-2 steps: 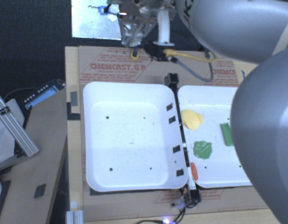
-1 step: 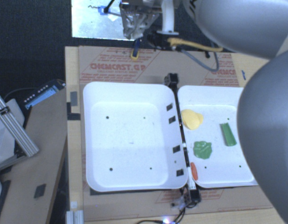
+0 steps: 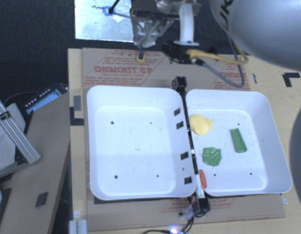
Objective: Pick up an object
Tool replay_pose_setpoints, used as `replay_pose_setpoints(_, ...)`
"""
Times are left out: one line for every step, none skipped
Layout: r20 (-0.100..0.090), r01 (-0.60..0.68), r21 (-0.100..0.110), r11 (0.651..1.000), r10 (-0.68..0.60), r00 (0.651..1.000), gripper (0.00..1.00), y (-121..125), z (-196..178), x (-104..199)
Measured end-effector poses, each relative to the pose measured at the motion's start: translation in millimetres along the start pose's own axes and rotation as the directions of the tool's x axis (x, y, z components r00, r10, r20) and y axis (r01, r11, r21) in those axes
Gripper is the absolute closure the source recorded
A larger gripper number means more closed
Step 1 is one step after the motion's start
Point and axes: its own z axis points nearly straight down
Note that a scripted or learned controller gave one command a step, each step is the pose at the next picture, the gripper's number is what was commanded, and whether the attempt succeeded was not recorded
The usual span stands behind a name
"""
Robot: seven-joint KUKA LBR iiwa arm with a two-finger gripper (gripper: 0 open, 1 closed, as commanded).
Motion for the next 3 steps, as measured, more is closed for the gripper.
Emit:
replay_pose_setpoints(0.0, 0.0, -0.001, 1.0, 0.0, 1.0, 1.0, -56, -39, 1)
replay_pose_setpoints(-0.001, 0.0, 0.0, 1.0, 0.0, 1.0, 1.0, -129, -49, 1)
replay_pose_setpoints(0.001, -0.002, 0.001, 1.0, 0.002, 1.0, 1.0, -134, -47, 1)
